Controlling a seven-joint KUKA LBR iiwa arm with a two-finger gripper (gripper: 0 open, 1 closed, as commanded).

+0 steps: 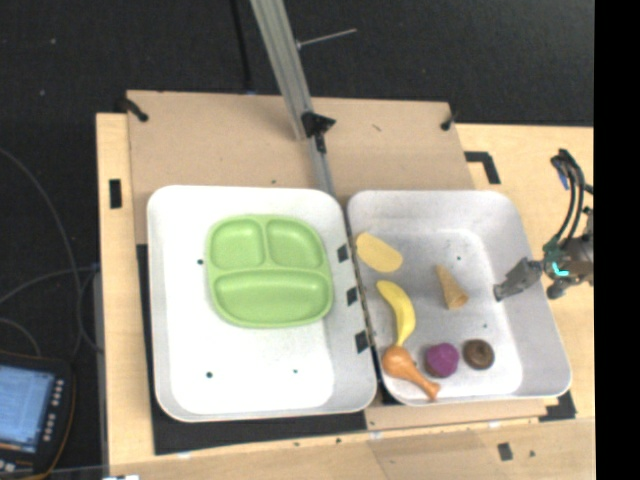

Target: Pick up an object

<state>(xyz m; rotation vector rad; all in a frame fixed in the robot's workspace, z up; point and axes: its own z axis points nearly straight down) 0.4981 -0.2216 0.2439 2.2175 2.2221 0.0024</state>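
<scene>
The right bin holds several toy foods: a yellow chip-like piece, a banana, a tan cone, a purple ball, a brown donut and an orange drumstick-like piece. My gripper hangs at the bin's right rim, to the right of the cone and apart from every item. Nothing sits between its fingers.
The left bin carries a green divided plate. A metal pole slants down from the top to the gap between the bins. Cables hang at the right edge. A tablet lies off the bench at the lower left.
</scene>
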